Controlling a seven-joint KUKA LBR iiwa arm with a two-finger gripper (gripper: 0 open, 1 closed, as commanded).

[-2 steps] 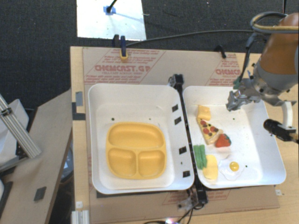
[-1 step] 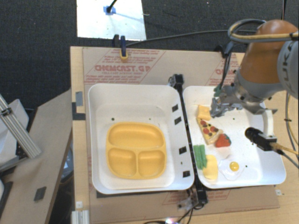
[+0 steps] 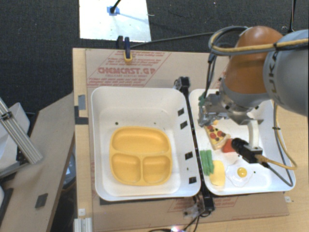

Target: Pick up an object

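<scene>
My gripper (image 3: 208, 117) hangs low in the right bin (image 3: 270, 185), near its left wall. Just below and right of it lies a toy pizza slice (image 3: 217, 136). A small red piece (image 3: 228, 148) sits beside the slice's lower end. Closer to the front of this bin lie a green vegetable piece (image 3: 206, 161), a pale yellow piece (image 3: 218, 173) and a fried egg (image 3: 241, 173). The arm's bulk covers the back of the right bin.
The left bin (image 3: 104, 105) holds a yellow divided plate (image 3: 141, 155). A ridge with black clips (image 3: 188, 139) separates the two bins. Brown cardboard (image 3: 130, 66) lies under the bins, with a blue-and-yellow clamp (image 3: 127, 49) at its back edge.
</scene>
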